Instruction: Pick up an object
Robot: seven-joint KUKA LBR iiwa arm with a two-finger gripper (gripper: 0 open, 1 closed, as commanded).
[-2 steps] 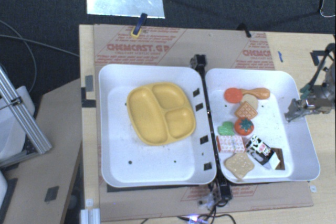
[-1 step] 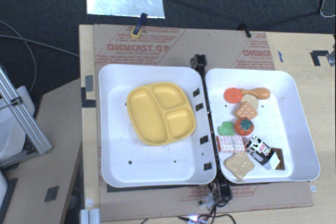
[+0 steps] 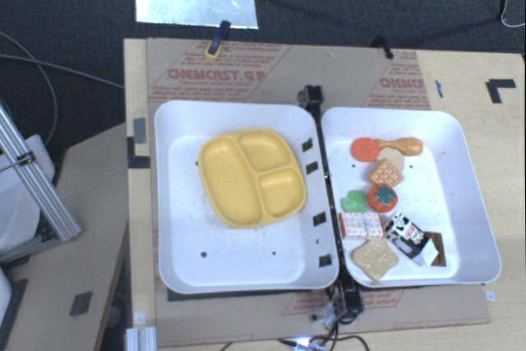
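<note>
Two shallow white bins sit side by side at frame centre: the left bin (image 3: 177, 259) holds one yellow three-compartment plastic tray (image 3: 251, 177). The right bin (image 3: 460, 177) holds seven small toys clustered toward its left and lower part: one orange-red drumstick (image 3: 385, 148), one waffle square (image 3: 385, 173), one red tomato (image 3: 382, 198), one green piece (image 3: 354, 200), one pink-checked wafer (image 3: 362, 224), one tan toast slice (image 3: 375, 257) and one black-and-white carton (image 3: 407, 233). The claw's state cannot be told.

Lettering I can read from above my desk

The brown sheet (image 3: 345, 66) under my two bins carries "CHEMCAST GP" in red print, once near its upper left and again, turned on a slant, near its upper right. More red print shows on the sheet's lower edge, but it is too small for me to read.
</note>
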